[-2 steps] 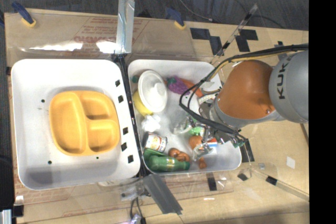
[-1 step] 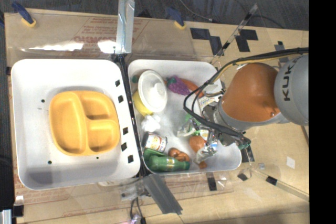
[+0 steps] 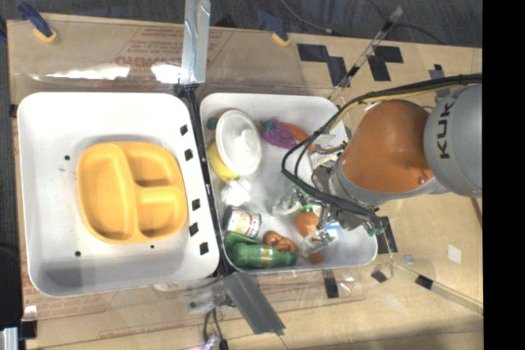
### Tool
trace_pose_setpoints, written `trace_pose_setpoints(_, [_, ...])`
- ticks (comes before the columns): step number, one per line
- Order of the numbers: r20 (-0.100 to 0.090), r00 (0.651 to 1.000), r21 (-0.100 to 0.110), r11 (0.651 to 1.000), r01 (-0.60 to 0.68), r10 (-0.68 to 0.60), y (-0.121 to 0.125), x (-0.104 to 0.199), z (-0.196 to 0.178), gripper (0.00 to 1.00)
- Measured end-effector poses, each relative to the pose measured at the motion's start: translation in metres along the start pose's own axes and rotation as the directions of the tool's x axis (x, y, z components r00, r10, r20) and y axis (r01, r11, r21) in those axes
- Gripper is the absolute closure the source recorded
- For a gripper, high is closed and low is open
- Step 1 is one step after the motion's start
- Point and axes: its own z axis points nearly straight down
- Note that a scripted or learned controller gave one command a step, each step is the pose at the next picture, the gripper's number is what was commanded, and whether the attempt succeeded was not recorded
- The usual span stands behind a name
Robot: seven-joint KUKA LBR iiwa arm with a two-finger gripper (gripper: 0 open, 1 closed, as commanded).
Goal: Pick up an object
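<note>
The right bin (image 3: 271,100) holds several small objects. My gripper (image 3: 314,227) is low in its front right part, under the orange wrist band. A small orange object (image 3: 304,220) lies right against the gripper's left side, partly hidden by it. Whether it is gripped cannot be told. A green bottle (image 3: 258,255) lies along the front wall, with a small brown-orange toy (image 3: 279,241) just above it. A small can (image 3: 243,222) lies to the left of the gripper.
A white bowl (image 3: 238,139) on a yellow item (image 3: 217,165), a purple object (image 3: 279,131) and a crumpled white piece (image 3: 236,193) fill the right bin's back and left. The left bin (image 3: 45,176) holds a yellow divided tray (image 3: 131,191). The arm covers the right bin's right side.
</note>
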Motion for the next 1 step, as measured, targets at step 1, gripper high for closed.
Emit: trace_pose_setpoints(1, [0.003,0.985,0.003,0.985,0.17,-0.17,-0.0178,-0.0018,-0.0008,0.0])
